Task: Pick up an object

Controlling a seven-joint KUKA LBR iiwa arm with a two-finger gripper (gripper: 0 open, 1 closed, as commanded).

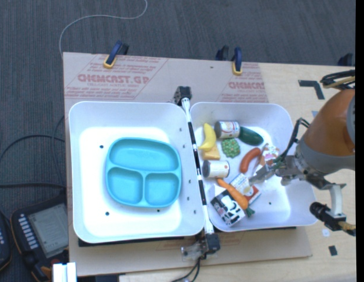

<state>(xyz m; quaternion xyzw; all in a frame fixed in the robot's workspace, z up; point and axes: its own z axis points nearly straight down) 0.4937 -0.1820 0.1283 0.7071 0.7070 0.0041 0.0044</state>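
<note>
The bench (111, 78) carries two shallow white bins side by side. The left bin (87, 134) holds a blue divided tray (143, 171). The right bin (276, 207) holds the loose objects. The arm (331, 137) enters from the right and reaches down into the right bin.

The gripper (259, 175) sits low over the centre of the right bin. Whether it is wide, narrow or closed on anything cannot be determined at this resolution.

The nearest candidates lie immediately left of the gripper: an orange-red pepper (250, 157), long axis running upper right to lower left, and a carrot (234, 194) just below it, long axis running upper left to lower right. A small can (216, 169) lies further left, a banana (209, 138) beyond it against the dividing wall.

Judgement: the pepper is the closest target, and the approach requires a short shift leftward.
</note>
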